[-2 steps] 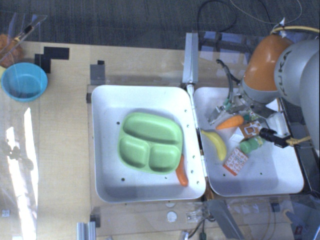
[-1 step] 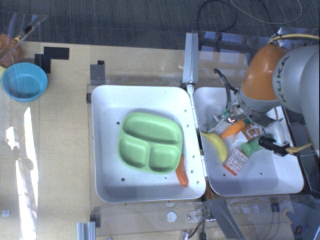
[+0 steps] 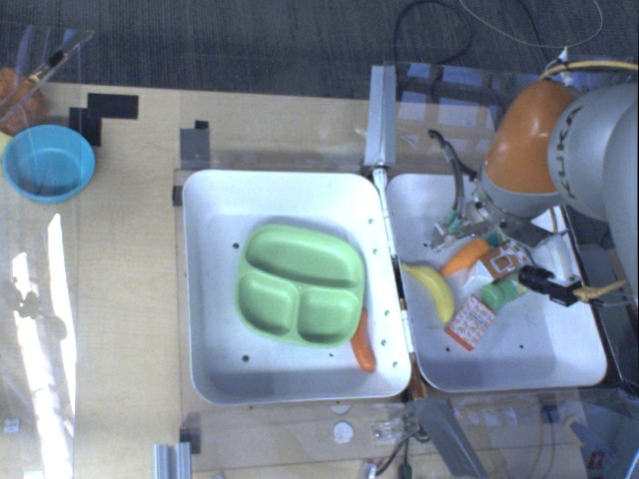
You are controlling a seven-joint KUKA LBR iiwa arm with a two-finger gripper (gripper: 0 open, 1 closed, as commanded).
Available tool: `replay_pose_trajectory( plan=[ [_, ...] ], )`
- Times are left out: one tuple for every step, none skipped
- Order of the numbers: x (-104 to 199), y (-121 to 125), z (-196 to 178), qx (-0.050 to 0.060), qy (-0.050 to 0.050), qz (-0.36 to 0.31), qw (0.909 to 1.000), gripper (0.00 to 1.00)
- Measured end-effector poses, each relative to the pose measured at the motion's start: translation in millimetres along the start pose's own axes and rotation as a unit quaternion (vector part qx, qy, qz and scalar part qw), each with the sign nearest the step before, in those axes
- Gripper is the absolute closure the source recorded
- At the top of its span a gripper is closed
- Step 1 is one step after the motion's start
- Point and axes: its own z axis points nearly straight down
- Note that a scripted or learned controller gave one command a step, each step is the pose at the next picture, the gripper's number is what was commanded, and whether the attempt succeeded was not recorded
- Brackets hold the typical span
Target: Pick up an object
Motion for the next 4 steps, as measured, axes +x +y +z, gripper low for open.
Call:
replay_pose_trajectory(
  plan=[
    [0,0,0,0.0,0.0,0.0,1.0,0.0],
    [6,-31,12,0.004,0.001,-0.001,1.0,0.0],
    [9,-39,12,0.002,0.001,0.057,0.9984,0.0],
    [10,-43,12,0.002,0.0,0.08,0.9968,0.0]
  ],
)
